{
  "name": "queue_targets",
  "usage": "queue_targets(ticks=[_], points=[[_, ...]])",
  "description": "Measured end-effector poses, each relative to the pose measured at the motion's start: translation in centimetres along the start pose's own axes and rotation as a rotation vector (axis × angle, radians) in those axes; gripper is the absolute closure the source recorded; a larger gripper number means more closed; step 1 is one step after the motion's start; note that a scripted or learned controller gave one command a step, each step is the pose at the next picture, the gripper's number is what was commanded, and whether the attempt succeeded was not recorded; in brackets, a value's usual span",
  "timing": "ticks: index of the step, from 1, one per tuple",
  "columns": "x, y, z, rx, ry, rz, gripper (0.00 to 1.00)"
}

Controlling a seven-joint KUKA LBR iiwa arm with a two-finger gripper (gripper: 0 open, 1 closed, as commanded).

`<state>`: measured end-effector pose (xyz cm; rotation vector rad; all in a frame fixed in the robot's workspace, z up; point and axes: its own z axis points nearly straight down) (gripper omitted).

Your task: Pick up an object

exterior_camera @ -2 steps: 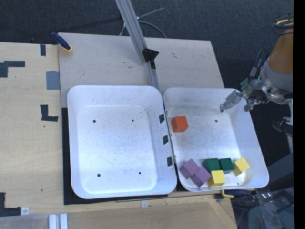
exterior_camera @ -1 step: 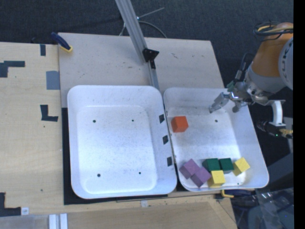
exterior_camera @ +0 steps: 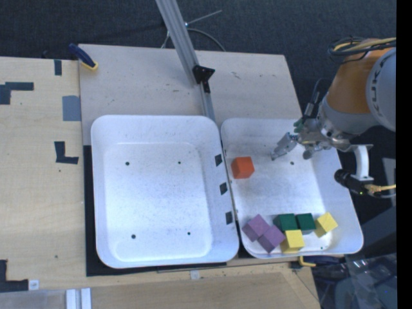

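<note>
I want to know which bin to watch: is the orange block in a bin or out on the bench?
In. The orange block lies on the floor of the right bin, apart from the other blocks.

A pale wooden tabletop [exterior_camera: 38,192] fills the left and middle of the frame, with dark carpet across the top. Grey and dark tape patches [exterior_camera: 71,108] mark its left side. A blue-and-yellow clamp [exterior_camera: 84,56] sits on the board's upper left corner. A slanted metal pole [exterior_camera: 177,28] runs down from the top centre to a black bracket [exterior_camera: 203,74]. A thin cable [exterior_camera: 206,34] loops on the carpet beside the pole. A black mat [exterior_camera: 88,211] shows under the left bin's edge.
</note>
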<state>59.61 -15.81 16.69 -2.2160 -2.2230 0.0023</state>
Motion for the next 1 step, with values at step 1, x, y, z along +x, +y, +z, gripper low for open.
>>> queue_targets(ticks=[1], points=[[1.10, -3.42, -7.88, -0.008, -0.002, 0.002, 0.00]])
